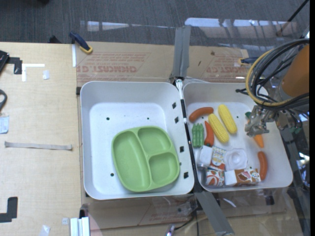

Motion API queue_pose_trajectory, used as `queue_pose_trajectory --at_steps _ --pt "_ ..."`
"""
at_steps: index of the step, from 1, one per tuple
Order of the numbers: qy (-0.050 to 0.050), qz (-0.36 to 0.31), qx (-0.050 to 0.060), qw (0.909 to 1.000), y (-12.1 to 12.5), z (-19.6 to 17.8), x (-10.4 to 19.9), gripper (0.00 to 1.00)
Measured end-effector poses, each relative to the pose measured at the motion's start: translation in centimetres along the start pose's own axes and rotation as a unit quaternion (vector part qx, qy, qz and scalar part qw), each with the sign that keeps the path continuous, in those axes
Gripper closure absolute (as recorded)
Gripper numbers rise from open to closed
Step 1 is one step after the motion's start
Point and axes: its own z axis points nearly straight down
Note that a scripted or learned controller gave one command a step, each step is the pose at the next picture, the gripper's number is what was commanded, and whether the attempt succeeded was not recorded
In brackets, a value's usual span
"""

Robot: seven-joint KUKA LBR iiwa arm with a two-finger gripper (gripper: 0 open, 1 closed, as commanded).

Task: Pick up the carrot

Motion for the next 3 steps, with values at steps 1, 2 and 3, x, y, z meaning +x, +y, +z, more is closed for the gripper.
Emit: queue_pose_trajectory --at_steps 1,2,3 --pt "0.011 0.033 -0.005 0.9994 6.2 -3.1 2.8 1.00" --pt "0.007 -0.249 -0.008 0.9684 3.3 -19.1 2.6 1.00" --pt "0.009 -0.257 -0.008 0.9663 3.2 -3.4 7.3 1.00"
